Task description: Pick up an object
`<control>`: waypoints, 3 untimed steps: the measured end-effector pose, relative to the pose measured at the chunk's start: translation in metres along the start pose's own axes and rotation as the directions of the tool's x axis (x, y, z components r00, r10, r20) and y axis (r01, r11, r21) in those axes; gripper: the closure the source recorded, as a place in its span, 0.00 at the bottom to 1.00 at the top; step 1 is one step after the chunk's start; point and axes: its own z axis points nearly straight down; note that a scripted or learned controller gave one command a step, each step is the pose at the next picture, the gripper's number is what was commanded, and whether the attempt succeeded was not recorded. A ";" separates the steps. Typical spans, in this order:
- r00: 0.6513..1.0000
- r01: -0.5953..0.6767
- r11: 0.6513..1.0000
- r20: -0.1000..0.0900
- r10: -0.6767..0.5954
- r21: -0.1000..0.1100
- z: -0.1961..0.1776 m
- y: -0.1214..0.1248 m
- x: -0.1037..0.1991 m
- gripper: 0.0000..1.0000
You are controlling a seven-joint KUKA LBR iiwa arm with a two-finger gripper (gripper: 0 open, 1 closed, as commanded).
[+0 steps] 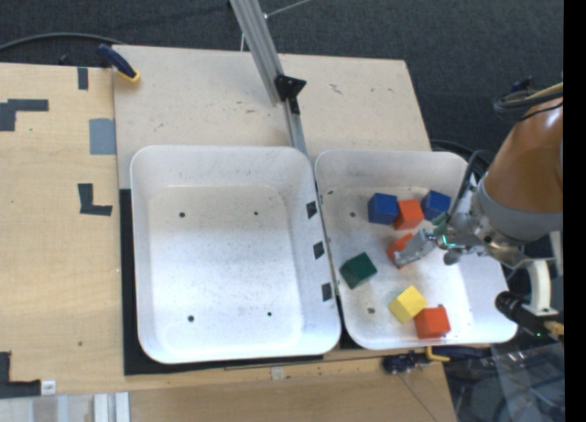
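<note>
Hand (414, 248) is down in the right bin (385, 166), right at a small orange block (400, 246); can't tell whether it's spread or pinching. These blocks look light, rigid and probably slick, so I'd squeeze two flat opposite faces, not corners.

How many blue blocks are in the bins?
2, both in the right bin: a bigger blue block near its far side, and a smaller blue block beside the arm, which may hide more.

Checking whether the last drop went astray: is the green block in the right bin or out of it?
In. The green block lies on the right bin's floor, near its left wall.
</note>
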 end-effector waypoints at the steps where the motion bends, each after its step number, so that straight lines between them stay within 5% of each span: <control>1: 1.000 0.002 1.000 0.000 -0.002 -0.004 -0.002 0.001 0.000 0.00; 3: 1.000 0.001 1.000 0.000 -0.001 -0.005 0.089 0.006 0.003 0.00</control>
